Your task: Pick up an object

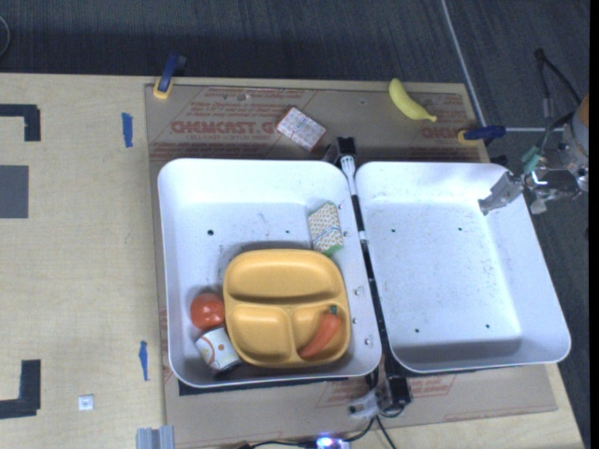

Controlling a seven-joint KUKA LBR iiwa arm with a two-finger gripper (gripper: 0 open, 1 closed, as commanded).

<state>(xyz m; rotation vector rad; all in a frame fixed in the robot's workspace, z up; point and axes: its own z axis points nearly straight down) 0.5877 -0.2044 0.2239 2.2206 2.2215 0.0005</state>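
The left bin (pixel 178 251) holds several objects. A yellow divided plate (pixel 281 302) lies at its front, and an orange-red toy pepper (pixel 323 333) rests in the plate's front right compartment. Left of the plate sit a red tomato (pixel 206 309) and a small white and orange can (pixel 216 349). A patterned packet (pixel 325 226) leans near the bin's right wall. My gripper (pixel 511 201) hangs over the far right corner of the right bin (pixel 449 279), well away from all of these. Its fingers stand open with nothing between them.
On the cardboard behind the bins lie a yellow banana (pixel 410 101) and a small checked packet (pixel 300 128). Blue clamps (pixel 168 73) hold the board's far corners. A black divider (pixel 360 241) runs between the bins. Cables lie at the front edge.
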